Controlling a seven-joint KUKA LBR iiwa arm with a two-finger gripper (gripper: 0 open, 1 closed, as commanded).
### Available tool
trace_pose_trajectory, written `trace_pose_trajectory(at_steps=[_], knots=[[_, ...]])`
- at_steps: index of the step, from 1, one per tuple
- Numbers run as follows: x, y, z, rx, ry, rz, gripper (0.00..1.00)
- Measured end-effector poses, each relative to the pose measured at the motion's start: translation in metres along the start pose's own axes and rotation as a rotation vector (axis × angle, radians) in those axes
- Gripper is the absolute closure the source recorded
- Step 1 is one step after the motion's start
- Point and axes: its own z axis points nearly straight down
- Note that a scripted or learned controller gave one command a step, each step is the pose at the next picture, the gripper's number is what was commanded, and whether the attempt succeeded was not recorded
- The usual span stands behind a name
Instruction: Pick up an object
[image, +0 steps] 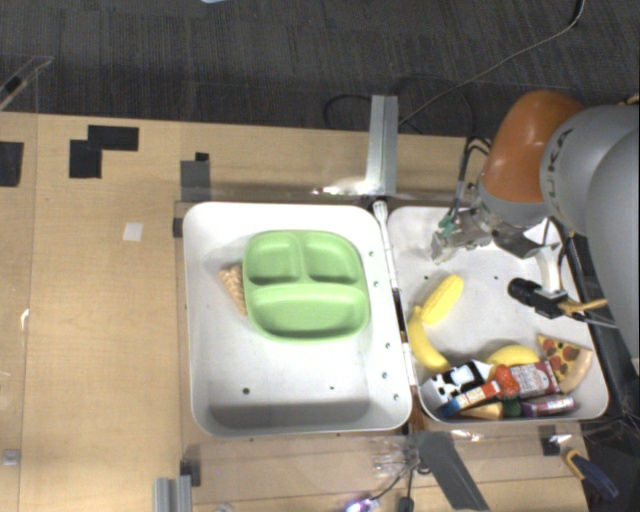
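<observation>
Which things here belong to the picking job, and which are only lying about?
For the job:
- two-finger gripper over the right white bin
- yellow corn cob
- yellow banana
- red ketchup bottle
- pizza slice

Lying about:
- green divided plastic tray in the left white bin
- black cable

A single fixed camera looks down from above at a slant on the pale wooden surface (90, 330). It frames both shallow white bins, the left bin (205, 330) and the right bin (500, 275), at middle distance. Dark carpet runs along the top, and the grey arm with its orange band (525, 150) enters from the frame's right.
</observation>
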Motion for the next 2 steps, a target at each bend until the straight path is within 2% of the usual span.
trace_pose_trajectory(at_steps=[1, 2], knots=[[0.0, 0.0, 0.0, 0.0, 0.0, 0.0, 0.0], [0.008, -0.035, 0.012, 0.006, -0.001, -0.017, 0.0]])
